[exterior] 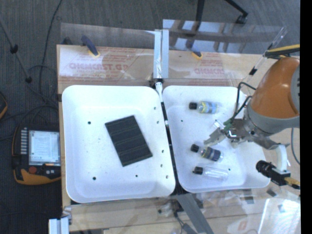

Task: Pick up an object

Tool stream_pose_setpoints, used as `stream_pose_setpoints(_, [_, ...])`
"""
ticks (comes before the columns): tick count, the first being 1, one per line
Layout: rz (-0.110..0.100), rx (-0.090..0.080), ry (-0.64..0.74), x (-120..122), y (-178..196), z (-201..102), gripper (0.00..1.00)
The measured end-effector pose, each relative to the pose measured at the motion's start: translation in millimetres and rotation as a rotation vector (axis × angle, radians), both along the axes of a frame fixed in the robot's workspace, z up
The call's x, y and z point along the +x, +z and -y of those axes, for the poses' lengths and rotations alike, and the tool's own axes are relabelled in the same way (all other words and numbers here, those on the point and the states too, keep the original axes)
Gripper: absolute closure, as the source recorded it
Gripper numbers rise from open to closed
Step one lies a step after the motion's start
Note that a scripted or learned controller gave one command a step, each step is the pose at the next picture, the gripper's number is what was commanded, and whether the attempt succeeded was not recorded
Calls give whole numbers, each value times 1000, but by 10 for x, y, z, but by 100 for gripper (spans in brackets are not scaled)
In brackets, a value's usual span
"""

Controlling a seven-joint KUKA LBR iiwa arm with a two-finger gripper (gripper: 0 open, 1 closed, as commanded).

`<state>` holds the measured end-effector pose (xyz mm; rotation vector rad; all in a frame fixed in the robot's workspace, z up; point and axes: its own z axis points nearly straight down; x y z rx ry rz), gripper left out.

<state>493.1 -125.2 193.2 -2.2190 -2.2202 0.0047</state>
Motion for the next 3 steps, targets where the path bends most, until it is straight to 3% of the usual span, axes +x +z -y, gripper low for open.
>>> stream_pose_setpoints(1, [17, -3, 44, 363, -1026, 397, 0])
stream_pose_setpoints(2, [15, 0, 162, 923, -1029, 596, 0])
stream_pose_setpoints(3, [-76, 30, 118, 1471, -1003, 671, 0])
